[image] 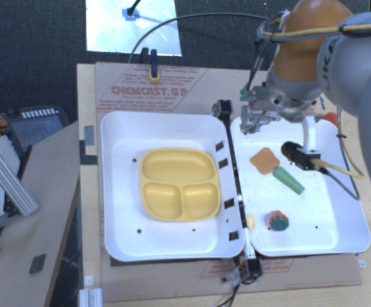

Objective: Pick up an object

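The spatula [276,170] lies near the pincer [252,124], apart from it, orange head toward it, green handle slanting away lower-right; cannot tell whether the pincer is open

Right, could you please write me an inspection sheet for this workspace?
Surface: cardboard-topped bench bearing left bin and right bin, both white.
Job's things: yellow divided plate in left bin; orange-and-green spatula and small ball in right bin.
Clutter: small yellow piece at right bin's left rim.
Grippers: hand hovers over right bin's far left corner.
Cables: black cable arcs to the arm.
Surroundings: control pendant and metal rail at left.
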